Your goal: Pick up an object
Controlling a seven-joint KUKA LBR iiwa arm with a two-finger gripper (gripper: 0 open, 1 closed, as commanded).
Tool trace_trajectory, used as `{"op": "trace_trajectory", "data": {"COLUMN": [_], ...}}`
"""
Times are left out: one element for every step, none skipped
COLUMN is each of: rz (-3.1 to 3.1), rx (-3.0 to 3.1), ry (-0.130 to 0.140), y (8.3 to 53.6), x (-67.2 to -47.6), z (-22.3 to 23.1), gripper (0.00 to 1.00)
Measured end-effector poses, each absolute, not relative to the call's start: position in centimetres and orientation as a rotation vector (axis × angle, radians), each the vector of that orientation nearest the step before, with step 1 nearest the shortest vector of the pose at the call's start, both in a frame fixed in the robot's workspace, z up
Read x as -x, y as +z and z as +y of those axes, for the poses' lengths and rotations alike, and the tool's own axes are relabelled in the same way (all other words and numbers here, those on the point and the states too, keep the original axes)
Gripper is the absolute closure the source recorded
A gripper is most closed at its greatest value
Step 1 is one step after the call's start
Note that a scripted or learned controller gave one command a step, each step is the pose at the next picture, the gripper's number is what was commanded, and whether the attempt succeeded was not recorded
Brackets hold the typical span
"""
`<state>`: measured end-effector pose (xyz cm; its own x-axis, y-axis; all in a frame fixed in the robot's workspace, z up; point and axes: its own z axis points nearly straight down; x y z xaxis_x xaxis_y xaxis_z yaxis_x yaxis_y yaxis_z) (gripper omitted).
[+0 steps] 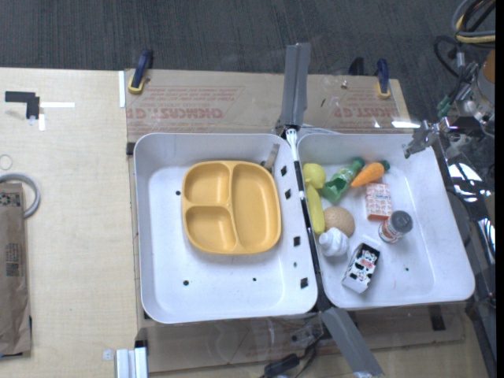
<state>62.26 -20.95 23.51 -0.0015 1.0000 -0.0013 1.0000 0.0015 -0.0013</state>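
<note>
The right bin (441, 278) holds several small items. A yellow banana (315, 199) lies along its left wall, beside a green bottle (340, 179) and an orange carrot (368, 173). A red-and-white packet (379, 201), a small jar with a grey lid (396, 227), a brown round object (339, 219), a white object (333, 242) and a black-and-white carton (361, 267) lie nearer the front. My gripper (425, 138) hangs over the bin's back right corner, apart from all the items, with nothing seen in it.
A yellow divided plate (232, 207) sits in the left bin (157, 274). A grey divider post (295, 85) stands at the back between the bins. Cables and arm hardware (472, 61) crowd the far right. A brown bag (14, 258) lies on the bench at left.
</note>
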Motion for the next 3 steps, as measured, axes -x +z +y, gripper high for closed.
{"op": "trace_trajectory", "data": {"rz": [2.309, 2.472, 2.468], "rx": [-2.113, -1.934, -1.933], "ry": [0.009, 0.0, 0.001], "y": [10.8, 9.3, 10.4], "x": [-64.4, -64.8, -64.9], "z": [-19.5, -14.6, -14.7], "gripper": [0.0, 0.0, 1.0]}}
